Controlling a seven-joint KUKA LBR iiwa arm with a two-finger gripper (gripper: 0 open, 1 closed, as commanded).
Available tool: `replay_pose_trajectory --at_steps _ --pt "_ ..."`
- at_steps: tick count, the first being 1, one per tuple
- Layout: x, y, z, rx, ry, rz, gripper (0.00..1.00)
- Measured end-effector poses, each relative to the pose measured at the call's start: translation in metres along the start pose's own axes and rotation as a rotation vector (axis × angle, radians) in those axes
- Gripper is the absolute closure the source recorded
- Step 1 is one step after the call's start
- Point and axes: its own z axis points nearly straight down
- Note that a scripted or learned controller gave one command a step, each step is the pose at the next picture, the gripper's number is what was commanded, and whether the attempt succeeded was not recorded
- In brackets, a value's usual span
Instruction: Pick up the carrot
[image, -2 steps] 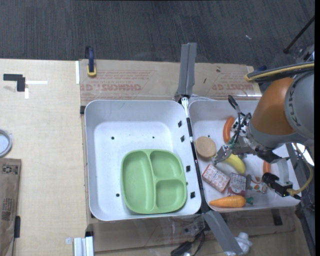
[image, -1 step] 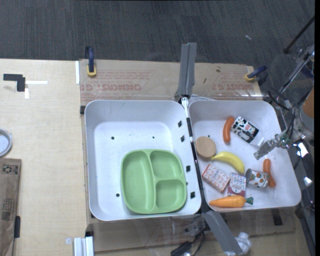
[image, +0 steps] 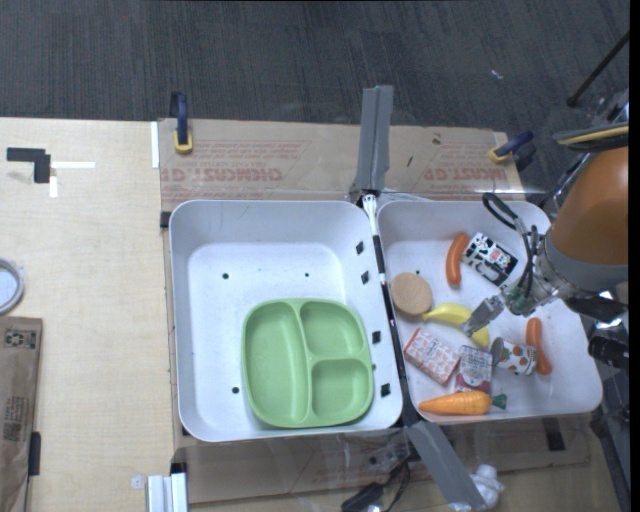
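The carrot (image: 455, 403), orange with a green tip at its right end, lies flat along the front wall of the right bin (image: 420, 225). My gripper (image: 490, 331) hangs over the middle of that bin, above the right end of a yellow banana (image: 448, 314). It is well behind the carrot and a little to its right. The fingers (image: 483, 314) stand open with nothing between them. A pink packet (image: 476, 365) lies between the gripper and the carrot.
The right bin also holds a round tan disc (image: 411, 294), an orange sausage (image: 456, 258), a black-and-white carton (image: 492, 258), a red box (image: 432, 355), a small can (image: 518, 357) and a red sausage (image: 537, 343). A green divided plate (image: 308, 362) sits in the left bin (image: 200, 300).
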Motion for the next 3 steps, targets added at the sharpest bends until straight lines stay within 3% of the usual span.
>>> replay_pose_trajectory --at_steps 1,2,3 --pt "0.026 -0.005 0.027 0.000 0.001 -0.223 0.00" --pt "-0.020 0.050 0.051 -0.002 -0.002 -0.189 0.00" --pt "-0.054 0.030 0.032 -0.003 -0.001 -0.105 0.00"
